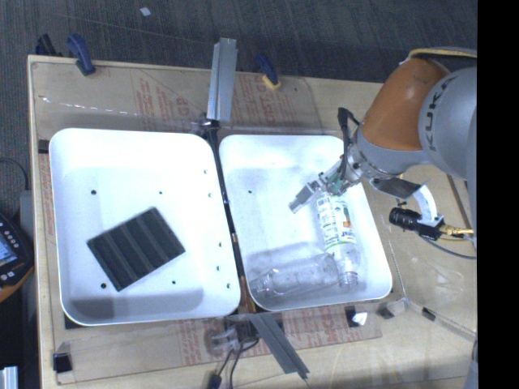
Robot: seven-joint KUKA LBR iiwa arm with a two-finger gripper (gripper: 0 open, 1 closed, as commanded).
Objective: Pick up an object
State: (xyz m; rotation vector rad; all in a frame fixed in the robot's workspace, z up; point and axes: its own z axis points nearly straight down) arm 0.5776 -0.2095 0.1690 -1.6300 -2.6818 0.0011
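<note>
The smooth, rounded grey KUKA arm (454,116) wears a broad orange band (403,108) above its wrist, with dark lettering on the grey shell. A black cable (347,124) loops beside the wrist's metal-grey gripper (323,186).

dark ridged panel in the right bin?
No, the dark ridged panel lies flat in the left bin; the right bin holds the plastic bottles.
</note>
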